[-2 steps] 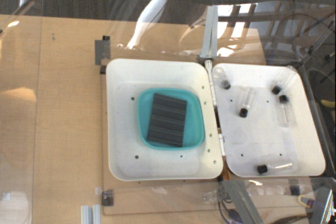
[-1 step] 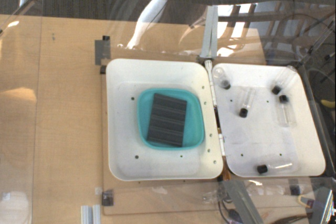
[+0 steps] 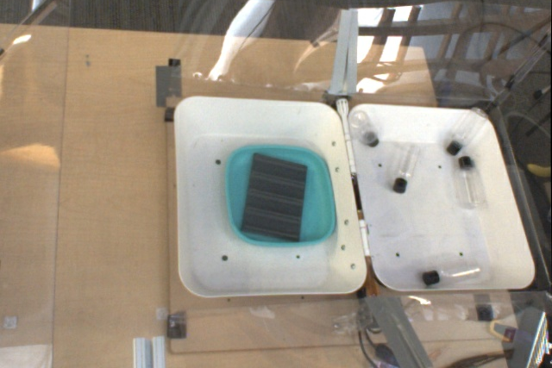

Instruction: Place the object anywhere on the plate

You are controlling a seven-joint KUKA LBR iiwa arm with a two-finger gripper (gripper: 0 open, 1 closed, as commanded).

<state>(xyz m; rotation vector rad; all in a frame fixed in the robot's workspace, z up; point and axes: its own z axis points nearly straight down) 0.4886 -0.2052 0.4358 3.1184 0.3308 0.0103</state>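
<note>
A dark grey ribbed rectangular block (image 3: 275, 198) lies flat on a teal plate (image 3: 322, 207). The plate sits in the middle of the left white bin (image 3: 203, 185). The block rests slightly tilted, its long side running front to back, and covers most of the plate's centre.
The right white bin (image 3: 483, 246) holds several small clear vials with black caps, such as one (image 3: 400, 184) near its middle and one (image 3: 430, 277) at its front edge. A metal post (image 3: 345, 56) rises behind the gap between the bins. Wooden bench surrounds both bins.
</note>
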